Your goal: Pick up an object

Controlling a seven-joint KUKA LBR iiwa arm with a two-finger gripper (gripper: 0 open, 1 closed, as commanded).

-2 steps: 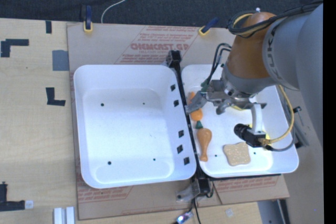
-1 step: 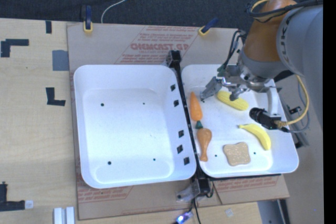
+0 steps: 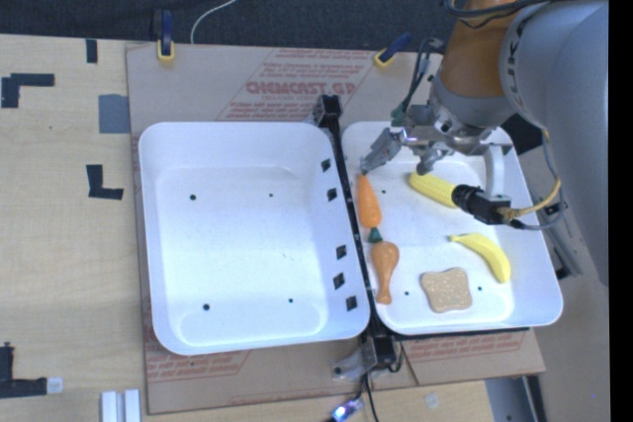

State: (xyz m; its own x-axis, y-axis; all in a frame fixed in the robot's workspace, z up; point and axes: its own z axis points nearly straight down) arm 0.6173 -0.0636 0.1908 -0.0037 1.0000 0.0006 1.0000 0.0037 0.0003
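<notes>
- The tool point(image 3: 407, 149) hangs over the right bin's point(image 3: 534, 311) far left corner; its fingers look spread, nothing between them
- Carrot point(image 3: 368, 201) and chicken leg point(image 3: 384, 269) lie against the divider; corn cob point(image 3: 435, 188), banana point(image 3: 485, 254) and toast point(image 3: 446, 290) sit further right
- Risk: descending on the carrot, one finger may strike the bin wall; the rounded carrot may roll aside

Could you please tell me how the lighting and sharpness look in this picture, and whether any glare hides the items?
Camera view: lighting is even and soft; the left bin shows a mild bright patch, no hard glare; the carrot, banana and bread slice read clearly; the gripper looks slightly soft.
</notes>
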